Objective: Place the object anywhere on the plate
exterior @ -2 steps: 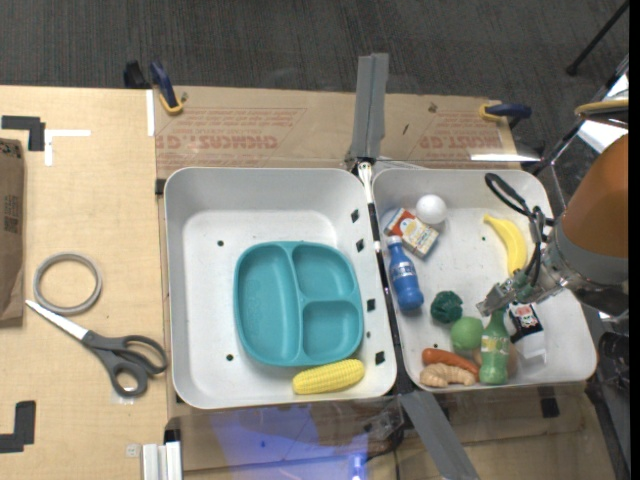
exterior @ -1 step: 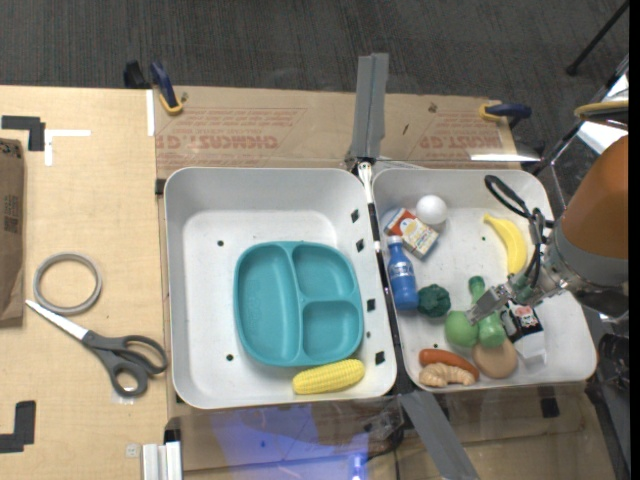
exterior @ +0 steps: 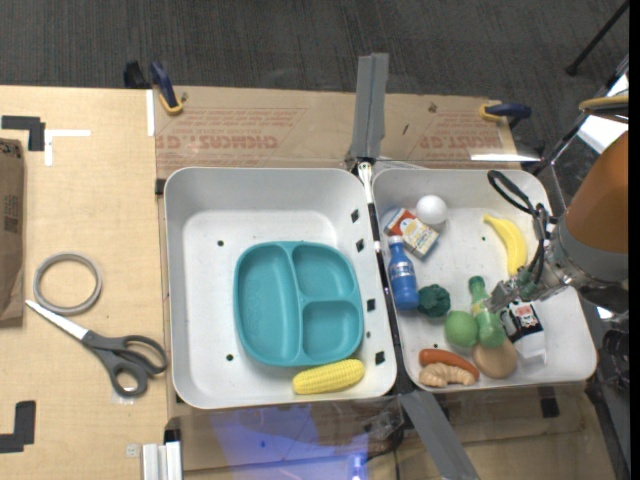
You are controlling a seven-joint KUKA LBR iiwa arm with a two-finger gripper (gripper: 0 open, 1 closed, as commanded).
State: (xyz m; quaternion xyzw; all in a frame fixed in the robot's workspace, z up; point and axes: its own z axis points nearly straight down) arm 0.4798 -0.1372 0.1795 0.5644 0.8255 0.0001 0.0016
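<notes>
Plate (exterior: 298, 303), teal and three-sectioned, sits in the left bin (exterior: 190, 298); corn cob (exterior: 328, 376) lies just off its lower rim. End effector (exterior: 512, 293) is low in the right bin (exterior: 560, 363) among toy foods; grip state cannot be determined.

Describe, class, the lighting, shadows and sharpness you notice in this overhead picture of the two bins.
Camera view: even, soft light, with faint shadows inside the left bin around the teal plate; a bluish glow shows on the floor below the bench's front edge; the corn cob and scissors look sharp, while the claw among the toys in the right bin is harder to make out.
</notes>
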